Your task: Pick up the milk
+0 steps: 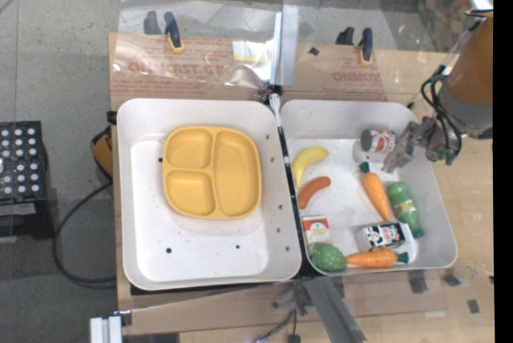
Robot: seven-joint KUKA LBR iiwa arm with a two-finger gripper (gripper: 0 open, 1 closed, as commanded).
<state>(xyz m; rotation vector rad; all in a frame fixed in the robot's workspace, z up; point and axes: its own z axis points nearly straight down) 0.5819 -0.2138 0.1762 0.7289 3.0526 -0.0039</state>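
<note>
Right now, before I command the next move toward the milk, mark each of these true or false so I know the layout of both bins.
1. The milk carton lies in the right bin, near its front edge. True.
2. The yellow divided plate sits in the right bin. False: it is in the left bin.
3. The gripper is beside the can, at the far side of the right bin from the milk carton. True.
4. The banana lies on the yellow divided plate. False: it lies in the right bin, above the sausage.
5. The green bottle lies right of a carrot. True.
</note>
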